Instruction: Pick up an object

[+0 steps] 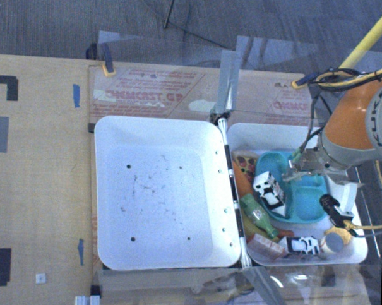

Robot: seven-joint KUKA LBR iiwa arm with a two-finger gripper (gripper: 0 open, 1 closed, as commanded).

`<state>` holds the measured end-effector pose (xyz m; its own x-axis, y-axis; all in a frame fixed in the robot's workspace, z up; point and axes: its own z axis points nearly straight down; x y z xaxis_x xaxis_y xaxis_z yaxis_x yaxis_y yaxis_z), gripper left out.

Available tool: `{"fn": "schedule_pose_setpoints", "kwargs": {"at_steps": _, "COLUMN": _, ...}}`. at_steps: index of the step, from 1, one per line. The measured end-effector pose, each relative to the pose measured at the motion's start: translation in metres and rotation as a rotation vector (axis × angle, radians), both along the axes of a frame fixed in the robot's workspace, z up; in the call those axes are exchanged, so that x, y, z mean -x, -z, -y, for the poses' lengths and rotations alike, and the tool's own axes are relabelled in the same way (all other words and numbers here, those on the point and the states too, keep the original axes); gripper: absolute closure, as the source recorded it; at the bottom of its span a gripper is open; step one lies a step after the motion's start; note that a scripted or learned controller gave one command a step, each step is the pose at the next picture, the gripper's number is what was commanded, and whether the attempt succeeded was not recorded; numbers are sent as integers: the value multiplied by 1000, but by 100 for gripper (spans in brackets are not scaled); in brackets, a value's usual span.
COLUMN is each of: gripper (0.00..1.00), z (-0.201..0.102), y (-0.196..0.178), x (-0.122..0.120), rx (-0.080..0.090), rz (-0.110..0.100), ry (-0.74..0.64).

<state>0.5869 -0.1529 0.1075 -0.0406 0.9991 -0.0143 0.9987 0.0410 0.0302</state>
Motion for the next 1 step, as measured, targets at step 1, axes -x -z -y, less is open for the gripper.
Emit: {"fn": "schedule_pose_setpoints", "kwargs": {"at_steps": 1, "gripper": 0, "z": 0, "y": 2, "x": 1, "rx": -1, "rz": -4, "ry": 0}}
